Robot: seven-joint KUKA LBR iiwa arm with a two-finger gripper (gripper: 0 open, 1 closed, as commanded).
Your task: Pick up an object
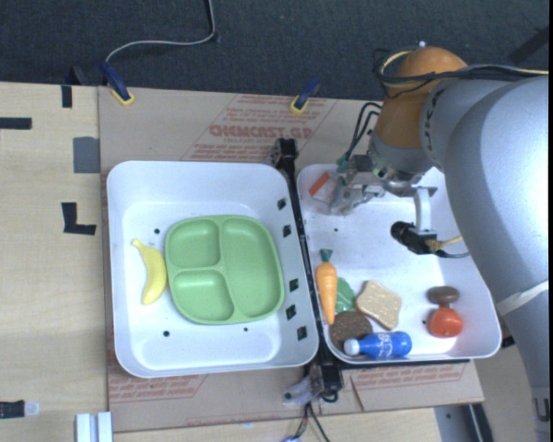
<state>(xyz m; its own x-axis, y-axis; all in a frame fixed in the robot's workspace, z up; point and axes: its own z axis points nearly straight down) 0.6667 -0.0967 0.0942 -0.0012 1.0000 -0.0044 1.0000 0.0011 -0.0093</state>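
A: Any writing showing?
B: Red "CHEMCAST" lettering [261, 130] is running across the brown sheet on the tabletop [37, 247].
A: Left bin [129, 339]?
B: A banana [152, 270] is lying beside a green divided plate [225, 268].
A: Right bin [470, 339]?
B: A carrot [326, 288], bread [379, 304], blue bottle [380, 344] and tomato [444, 321] are crowding its near end; the far end is lying freer.
A: The tool [350, 194]?
B: It's hanging over the far left corner; I cannot tell its opening.

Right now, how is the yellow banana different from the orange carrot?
The curved yellow toy banana lies in the left white bin, beside the green divided plate; the straight orange toy carrot lies in the right white bin, crowded against other toy food. The banana is plain yellow; the carrot has a green top. Both are long toy foods, lying roughly up-down in the picture.
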